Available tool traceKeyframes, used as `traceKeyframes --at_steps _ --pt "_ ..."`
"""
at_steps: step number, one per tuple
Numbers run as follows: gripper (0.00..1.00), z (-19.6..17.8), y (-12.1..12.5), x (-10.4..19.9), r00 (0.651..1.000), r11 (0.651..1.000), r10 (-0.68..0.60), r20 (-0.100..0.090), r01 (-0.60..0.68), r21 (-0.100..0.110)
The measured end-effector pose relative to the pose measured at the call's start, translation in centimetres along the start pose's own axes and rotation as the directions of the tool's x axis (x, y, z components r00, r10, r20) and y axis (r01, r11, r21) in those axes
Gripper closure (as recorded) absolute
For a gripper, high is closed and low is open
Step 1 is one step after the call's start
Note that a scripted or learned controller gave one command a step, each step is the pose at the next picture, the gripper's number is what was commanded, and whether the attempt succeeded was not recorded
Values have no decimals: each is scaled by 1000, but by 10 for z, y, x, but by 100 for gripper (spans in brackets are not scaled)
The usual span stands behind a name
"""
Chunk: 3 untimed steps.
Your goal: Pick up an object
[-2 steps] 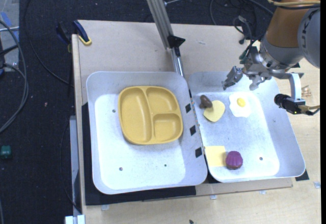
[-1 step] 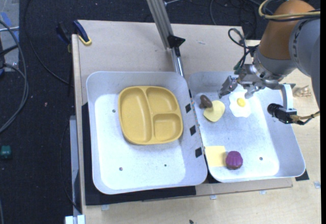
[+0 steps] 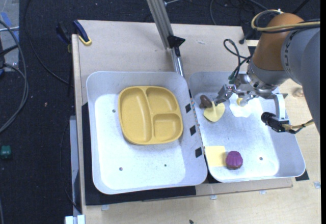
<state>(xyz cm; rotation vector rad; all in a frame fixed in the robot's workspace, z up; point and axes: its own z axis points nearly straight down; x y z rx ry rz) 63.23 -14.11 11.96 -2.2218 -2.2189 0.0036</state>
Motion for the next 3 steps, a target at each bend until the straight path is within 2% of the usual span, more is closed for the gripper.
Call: traceKeyframes --at_steps 1,2,3 --pt "0 25 2 0 1000 1000 -1 3 1 -8" --pt "100 13 3 0 1000 1000 -1 3 1 -12" --pt "100 -32 5 -7 1000 1000 0 0 0 -6"
